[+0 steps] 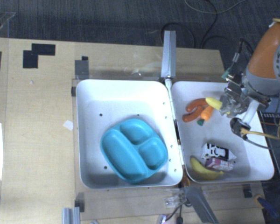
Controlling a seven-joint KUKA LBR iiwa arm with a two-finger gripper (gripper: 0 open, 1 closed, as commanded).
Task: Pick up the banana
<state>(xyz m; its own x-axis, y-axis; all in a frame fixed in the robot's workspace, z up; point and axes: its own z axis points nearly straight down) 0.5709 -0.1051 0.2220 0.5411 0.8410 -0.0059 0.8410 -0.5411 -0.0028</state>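
The banana (203, 168) lies along the front wall of the right bin (252, 164), its right end tucked under a black-and-white packet (218, 155). My gripper (231, 107) hangs over the far right part of that bin, well behind the banana and to its right. A small yellow piece (213, 102) lies right at the gripper's left side; whether they touch is unclear.
Left of the gripper lie a curved orange-red piece (193, 105) and a small carrot-like piece (205, 114). The left bin (91, 101) holds a blue divided plate (133, 148). A metal rail (169, 55) stands behind the divide between the bins.
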